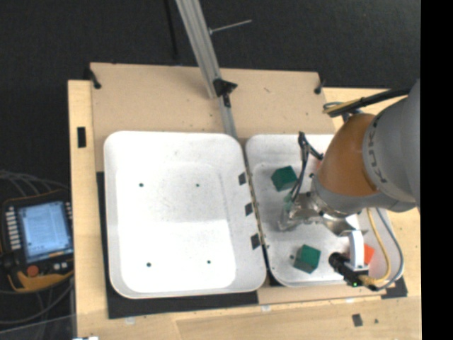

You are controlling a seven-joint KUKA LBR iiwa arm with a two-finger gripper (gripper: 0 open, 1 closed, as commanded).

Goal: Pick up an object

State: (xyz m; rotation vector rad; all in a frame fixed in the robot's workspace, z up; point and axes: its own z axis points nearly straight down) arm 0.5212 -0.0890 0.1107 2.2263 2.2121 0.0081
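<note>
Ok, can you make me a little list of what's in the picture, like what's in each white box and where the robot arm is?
left bin: white, a few small dark dots on its floor
right bin: white, holds two green blocks
upper green block: near the bin's back, beside the arm
lower green block: near the bin's front
arm: grey with an orange band, reaching in from the right over the right bin
gripper: low between the two blocks, nothing seen held

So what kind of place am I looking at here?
Probably a robotics lab's grasping test bench: a grey-and-orange robot arm reaches over two white bins, green blocks lie in one, and a teach pendant sits alongside.
</note>
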